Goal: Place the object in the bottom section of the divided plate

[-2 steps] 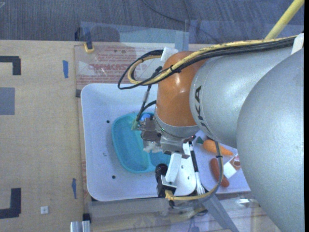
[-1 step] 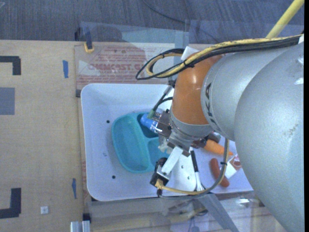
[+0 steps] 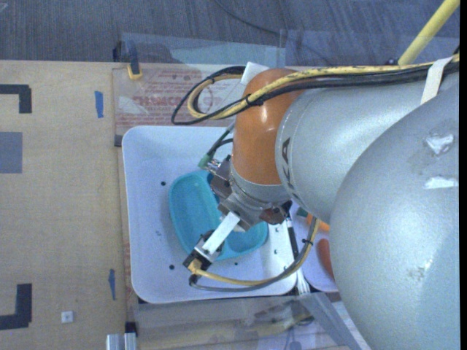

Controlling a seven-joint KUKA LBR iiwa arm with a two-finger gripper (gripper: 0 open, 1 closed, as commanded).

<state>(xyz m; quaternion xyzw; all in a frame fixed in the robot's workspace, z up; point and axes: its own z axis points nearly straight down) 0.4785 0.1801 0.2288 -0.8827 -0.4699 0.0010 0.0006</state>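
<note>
You're looking at a bulky grey arm [image 3: 379, 195] wearing an orange band [image 3: 259, 133], with yellow and black cables [image 3: 219, 97] looping along it.

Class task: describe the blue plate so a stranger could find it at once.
Start at the white bin on the wooden bench. Inside it, under the grey arm's orange band, lies the blue plate, partly hidden by the wrist. It is the single turquoise thing there, glossy, with a raised rim.
</note>
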